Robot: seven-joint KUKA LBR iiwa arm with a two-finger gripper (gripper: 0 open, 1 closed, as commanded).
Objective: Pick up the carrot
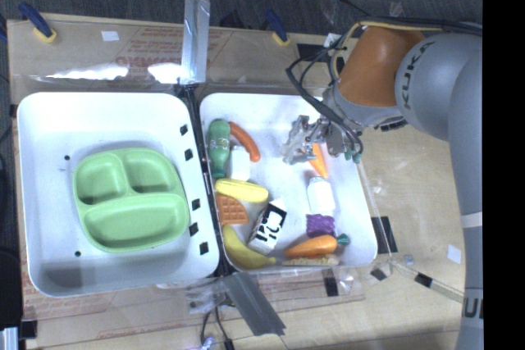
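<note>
An orange carrot (312, 246) with a green leafy end lies along the front wall of the right bin (271, 104), pointing left. My gripper (303, 143) is low over the back right part of that bin, well behind the carrot. A smaller orange tapered piece (318, 163) lies right beside the gripper's tip, touching or nearly touching it. The grey arm with its orange band (373, 70) comes in from the right above the bin's far corner.
The right bin also holds a green vegetable (219, 145), an orange-red sausage shape (245, 141), a white bottle (321, 194), a purple item (321, 223), a corn cob (241, 192), a waffle (231, 211), a banana (242, 252) and a black-and-white box (268, 227). A green divided plate (130, 197) lies in the left bin.
</note>
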